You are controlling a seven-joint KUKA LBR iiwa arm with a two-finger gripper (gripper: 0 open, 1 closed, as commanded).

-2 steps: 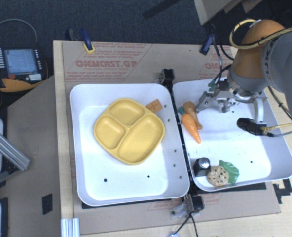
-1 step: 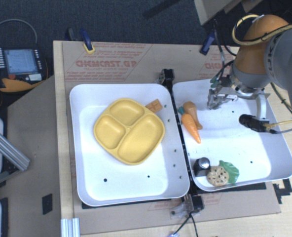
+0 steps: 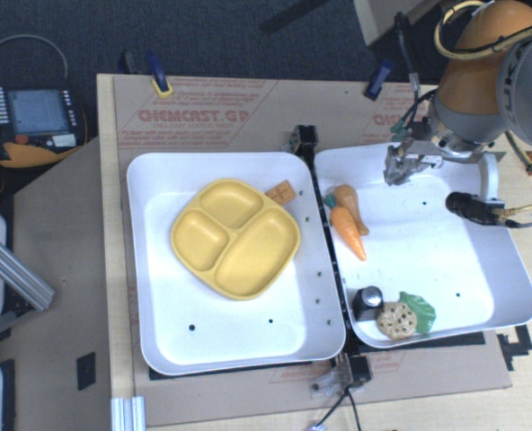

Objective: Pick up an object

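Carrots (image 3: 348, 221) lie near, just left below claw (image 3: 400, 171).

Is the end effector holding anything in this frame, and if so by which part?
Nothing is held. The end effector hangs over the right bin with nothing between its fingers, apart from the carrot.

A dark blue-grey carpet (image 3: 203, 16) covered the floor beyond the cardboard-topped bench (image 3: 239, 115). Left of the bench sat a handheld control pendant (image 3: 34, 119) with a lit screen; below it, a slanted aluminium rail (image 3: 14, 263).
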